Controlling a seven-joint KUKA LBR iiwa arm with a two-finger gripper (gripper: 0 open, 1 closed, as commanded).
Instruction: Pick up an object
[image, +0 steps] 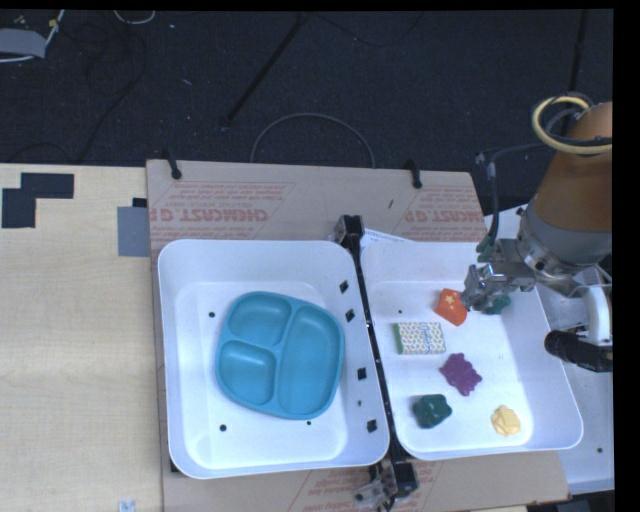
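1. Over the right bin (560, 420), near its far right part, the gripper (487, 290) is seen, just beside an orange object (451, 306); whether its pincer is apart or together cannot be told.
2. A patterned block (419, 337), purple piece (460, 373), green piece (432, 410) and yellow piece (506, 421) are spread nearer the front.
3. A blue divided plate (280, 353) is held in the left bin (185, 300).

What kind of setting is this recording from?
Likely a robotics lab test bench: a robot arm reaches over two white bins, small toy-like objects lie in one, and loose cables run across dark carpet.
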